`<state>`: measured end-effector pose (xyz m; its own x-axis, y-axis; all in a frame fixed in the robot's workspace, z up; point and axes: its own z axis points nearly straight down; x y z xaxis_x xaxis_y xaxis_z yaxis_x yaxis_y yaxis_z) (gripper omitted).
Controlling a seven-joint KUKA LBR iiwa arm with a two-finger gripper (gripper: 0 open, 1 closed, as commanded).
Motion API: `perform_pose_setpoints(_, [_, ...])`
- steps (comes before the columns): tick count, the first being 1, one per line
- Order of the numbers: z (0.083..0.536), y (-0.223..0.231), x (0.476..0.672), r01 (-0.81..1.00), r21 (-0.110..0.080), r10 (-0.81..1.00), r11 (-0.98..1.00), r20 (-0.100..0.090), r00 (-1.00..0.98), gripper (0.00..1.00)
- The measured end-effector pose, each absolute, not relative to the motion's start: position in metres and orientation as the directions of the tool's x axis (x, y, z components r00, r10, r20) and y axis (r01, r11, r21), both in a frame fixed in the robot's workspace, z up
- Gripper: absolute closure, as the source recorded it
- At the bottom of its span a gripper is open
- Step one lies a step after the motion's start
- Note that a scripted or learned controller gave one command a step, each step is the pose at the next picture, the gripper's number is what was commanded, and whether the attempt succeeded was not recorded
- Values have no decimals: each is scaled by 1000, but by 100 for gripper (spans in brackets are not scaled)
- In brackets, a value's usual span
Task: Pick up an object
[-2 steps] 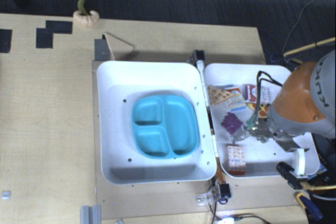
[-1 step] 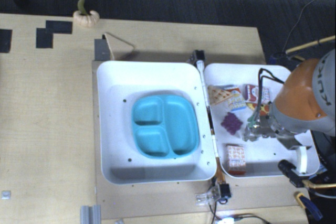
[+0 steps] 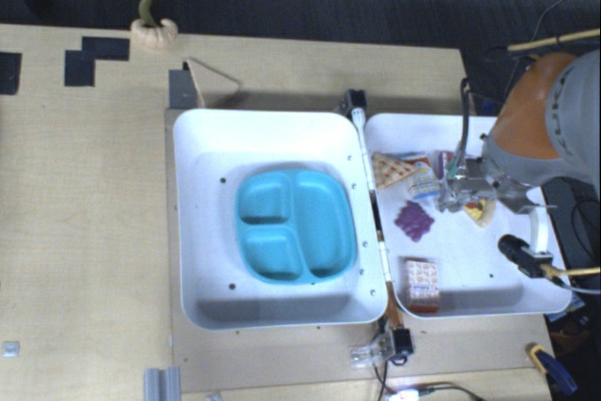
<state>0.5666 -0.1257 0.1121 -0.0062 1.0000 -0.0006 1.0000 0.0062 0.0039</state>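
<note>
Objects lie in the right bin: a purple piece, a waffle-like piece, a small box. The gripper hangs low among them at centre right; whether its fingers grip anything, I cannot tell. Nothing looks lifted yet. The left bin holds a blue divided tray.

light wood bench, two white bins side by side, left bin mid-frame, right bin beside it, little gourd thing at the upper left edge, black tape patches near it
</note>
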Motion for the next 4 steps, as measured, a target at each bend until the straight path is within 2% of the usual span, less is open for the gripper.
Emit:
perform_pose_setpoints(1, [138, -175, 655, 1000, 6, 1000, 7, -2, -7, 100])
perform_pose_setpoints(2, [137, -174, 655, 1000, 4, 1000, 8, -1, -8, 0])
perform_pose_setpoints(3, [86, -173, 629, 1000, 4, 1000, 5, -1, -5, 0])
perform_pose_setpoints(4, [99, -172, 632, 1000, 10, 1000, 12, -3, -12, 100])
